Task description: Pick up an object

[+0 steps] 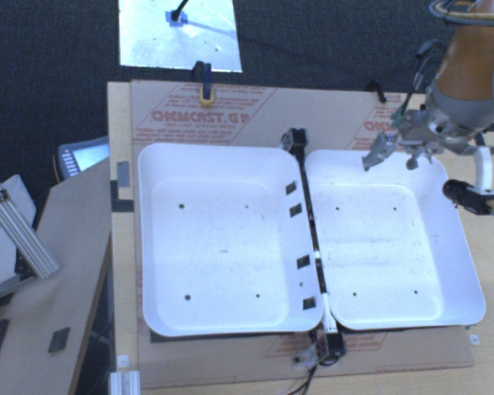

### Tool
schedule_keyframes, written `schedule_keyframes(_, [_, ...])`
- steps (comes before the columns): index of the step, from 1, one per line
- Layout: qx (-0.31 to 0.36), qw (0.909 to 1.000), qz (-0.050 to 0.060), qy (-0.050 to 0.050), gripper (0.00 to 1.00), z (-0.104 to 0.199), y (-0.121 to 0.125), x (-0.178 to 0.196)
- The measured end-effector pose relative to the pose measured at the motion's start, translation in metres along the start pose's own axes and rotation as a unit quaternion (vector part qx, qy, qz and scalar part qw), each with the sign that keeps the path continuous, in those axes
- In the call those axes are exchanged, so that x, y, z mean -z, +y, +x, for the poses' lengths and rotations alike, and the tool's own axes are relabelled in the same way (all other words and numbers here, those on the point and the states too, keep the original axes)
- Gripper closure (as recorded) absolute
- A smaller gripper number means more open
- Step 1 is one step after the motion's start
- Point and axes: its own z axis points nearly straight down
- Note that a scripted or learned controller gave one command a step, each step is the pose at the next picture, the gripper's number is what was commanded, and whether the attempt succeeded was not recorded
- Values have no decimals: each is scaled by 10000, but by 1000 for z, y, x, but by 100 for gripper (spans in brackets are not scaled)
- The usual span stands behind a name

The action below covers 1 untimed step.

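The hand [393, 148] hangs over the far edge of the right bin [395, 303], near that bin's far left corner, carried by the grey arm [469, 64] with its orange band, which reaches in over the far right corner of the worktop [230, 109]. 2 pale fingers [377, 153] point down toward the bin's rim and stand apart, released, with nothing between them. Just beside the wrist, a black fitting [465, 194] sits over the right bin's right rim.

The left bin [222, 303] lies edge to edge with the right bin, a black strip [309, 229] with small clips running along the seam between them. I can make out no object to pick up in either bin, only small dark dots on the white floors. Both bins rest on a brown board printed in red lettering. Beyond the worktop's far edge, a shiny metal plate [179, 23] lies on dark carpet.
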Motion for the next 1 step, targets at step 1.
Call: schedule_keyframes(1, [21,10000,9,1,0,2,33,-158])
